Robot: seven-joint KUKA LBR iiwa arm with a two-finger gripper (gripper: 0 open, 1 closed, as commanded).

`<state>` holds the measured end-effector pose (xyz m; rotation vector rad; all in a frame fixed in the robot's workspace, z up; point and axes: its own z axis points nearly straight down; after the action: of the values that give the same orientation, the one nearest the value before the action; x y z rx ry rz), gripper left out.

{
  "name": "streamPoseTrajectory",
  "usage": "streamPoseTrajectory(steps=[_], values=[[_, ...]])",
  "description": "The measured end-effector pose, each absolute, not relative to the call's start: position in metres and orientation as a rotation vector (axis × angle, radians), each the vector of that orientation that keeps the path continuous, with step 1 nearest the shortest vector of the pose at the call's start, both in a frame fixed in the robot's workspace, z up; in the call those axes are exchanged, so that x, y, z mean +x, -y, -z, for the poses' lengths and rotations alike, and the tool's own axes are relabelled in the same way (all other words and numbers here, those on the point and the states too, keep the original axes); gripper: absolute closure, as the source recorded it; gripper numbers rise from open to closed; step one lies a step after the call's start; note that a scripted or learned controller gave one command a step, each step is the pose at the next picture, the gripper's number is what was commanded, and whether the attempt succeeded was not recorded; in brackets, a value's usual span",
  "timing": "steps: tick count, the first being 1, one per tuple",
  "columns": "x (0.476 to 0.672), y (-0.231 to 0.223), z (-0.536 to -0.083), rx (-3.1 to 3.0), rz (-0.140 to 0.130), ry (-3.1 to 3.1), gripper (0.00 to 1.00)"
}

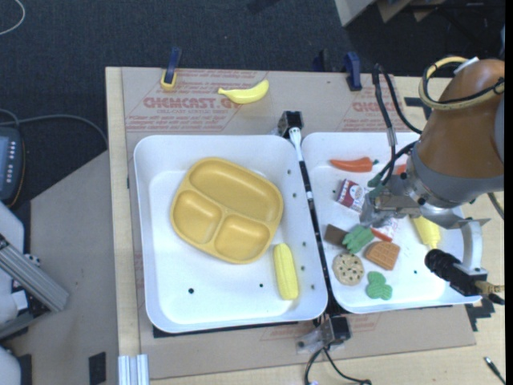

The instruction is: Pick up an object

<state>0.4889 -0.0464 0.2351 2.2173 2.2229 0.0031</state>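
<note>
Camera view: the fingers (377, 211) hang low over the right bin (353, 299), with the green toy (358, 237) just below-left; their opening cannot be told.

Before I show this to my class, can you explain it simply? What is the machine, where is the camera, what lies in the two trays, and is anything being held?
One camera looks down at a slant on a bench. The grey and orange machine on the right is a robot arm; its tool hangs over the right bin. That bin has toy food: a red pepper, a cookie, a waffle and green pieces. The left bin has a yellow plate and a corn cob. A banana lies on the board behind. I cannot tell whether anything is held.
</note>
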Motion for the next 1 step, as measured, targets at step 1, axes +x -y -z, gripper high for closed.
streamPoseTrajectory(steps=[1], values=[[0.4856, 0.0565, -0.2162, 2.226, 0.003, -2.222, 1.0]])
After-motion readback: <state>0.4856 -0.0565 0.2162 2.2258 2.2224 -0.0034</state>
